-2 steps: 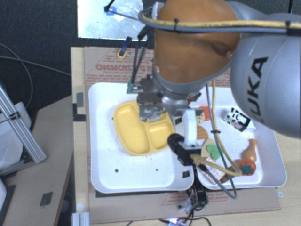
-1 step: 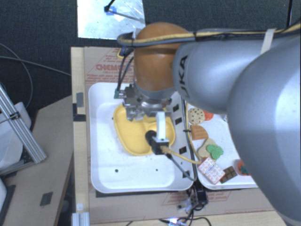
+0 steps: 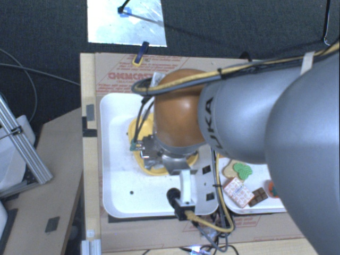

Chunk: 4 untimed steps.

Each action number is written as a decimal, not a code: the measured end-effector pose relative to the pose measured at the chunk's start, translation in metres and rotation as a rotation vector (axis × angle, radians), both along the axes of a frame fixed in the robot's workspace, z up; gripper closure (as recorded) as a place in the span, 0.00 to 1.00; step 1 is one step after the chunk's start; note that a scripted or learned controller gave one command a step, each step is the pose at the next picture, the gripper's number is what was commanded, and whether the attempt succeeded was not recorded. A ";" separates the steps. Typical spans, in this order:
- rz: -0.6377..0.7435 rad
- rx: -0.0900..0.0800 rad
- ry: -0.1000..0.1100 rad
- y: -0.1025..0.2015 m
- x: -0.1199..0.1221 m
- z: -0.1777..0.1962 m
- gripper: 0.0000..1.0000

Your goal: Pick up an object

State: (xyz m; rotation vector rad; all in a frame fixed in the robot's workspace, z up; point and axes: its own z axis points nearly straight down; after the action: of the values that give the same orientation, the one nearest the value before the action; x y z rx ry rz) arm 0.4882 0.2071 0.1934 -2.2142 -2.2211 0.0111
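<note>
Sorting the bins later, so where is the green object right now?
The green object lies in the right bin, near its upper left, touching a tan piece and above a checkered packet.

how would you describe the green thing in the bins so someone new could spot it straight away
Find the right-hand white bin, mostly covered by the grey arm. In its visible lower strip, the green item sits near the left end, against a pale round piece. Its bright green colour sets it apart from the checkered packet just below.
</note>
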 end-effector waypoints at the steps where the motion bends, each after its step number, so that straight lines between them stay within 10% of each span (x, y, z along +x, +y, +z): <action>1: 0.002 0.009 -0.024 0.029 0.041 0.134 1.00; 2: 0.002 0.005 -0.014 0.028 -0.002 0.172 1.00; 3: -0.005 -0.005 0.001 0.019 0.049 -0.001 1.00; 4: 0.000 0.008 -0.027 0.017 0.074 0.178 1.00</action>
State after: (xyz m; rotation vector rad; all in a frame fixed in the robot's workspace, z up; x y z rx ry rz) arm 0.5625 0.2245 0.3719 -2.2235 -2.2308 -0.0286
